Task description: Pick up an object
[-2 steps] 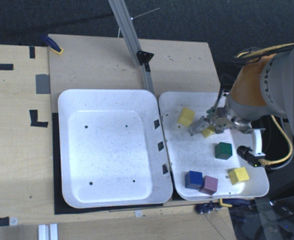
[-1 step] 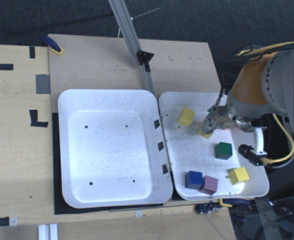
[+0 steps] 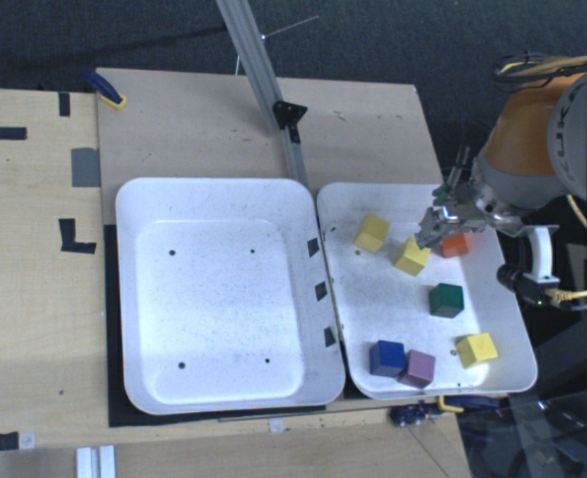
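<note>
The gripper (image 3: 435,229) is low over the far part of the right bin (image 3: 361,366), its tip just beside a yellow block (image 3: 411,258) and an orange-red block (image 3: 455,246) — whether the fingers are spread or pressed together cannot be told, and nothing is seen between them. In the same bin lie another yellow cube (image 3: 371,234) toward the far left, a green cube (image 3: 446,300) mid-bin, and, along the near edge, a blue cube (image 3: 387,358) touching a purple block (image 3: 419,367), with a third yellow cube (image 3: 477,349) near them. The left bin (image 3: 134,207) sits beside it on the wooden surface (image 3: 34,297) — their rims touching.
</note>
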Robot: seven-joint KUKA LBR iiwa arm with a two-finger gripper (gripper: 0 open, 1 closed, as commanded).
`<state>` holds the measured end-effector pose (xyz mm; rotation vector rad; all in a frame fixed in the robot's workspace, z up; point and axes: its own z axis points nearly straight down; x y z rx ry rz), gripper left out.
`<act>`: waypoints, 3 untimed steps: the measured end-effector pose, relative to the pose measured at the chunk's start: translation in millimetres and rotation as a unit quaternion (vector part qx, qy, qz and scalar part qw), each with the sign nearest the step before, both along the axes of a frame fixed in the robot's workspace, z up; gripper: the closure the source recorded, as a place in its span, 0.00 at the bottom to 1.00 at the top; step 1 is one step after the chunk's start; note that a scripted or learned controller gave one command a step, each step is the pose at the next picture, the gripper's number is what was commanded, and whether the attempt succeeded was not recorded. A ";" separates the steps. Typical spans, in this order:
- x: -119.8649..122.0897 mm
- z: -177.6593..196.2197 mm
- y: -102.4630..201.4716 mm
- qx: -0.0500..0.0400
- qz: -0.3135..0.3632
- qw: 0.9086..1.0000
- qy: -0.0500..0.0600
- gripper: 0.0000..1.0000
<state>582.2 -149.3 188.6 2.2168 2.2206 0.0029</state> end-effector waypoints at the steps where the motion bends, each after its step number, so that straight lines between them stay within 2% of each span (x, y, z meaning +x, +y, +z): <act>1: -2.8 43.8 -3.5 0.000 0.000 1.000 0.000 1.00; 2: -1.6 97.0 -3.4 0.000 0.000 1.000 -0.001 1.00; 3: 6.2 78.6 46.6 0.001 0.002 1.000 0.003 1.00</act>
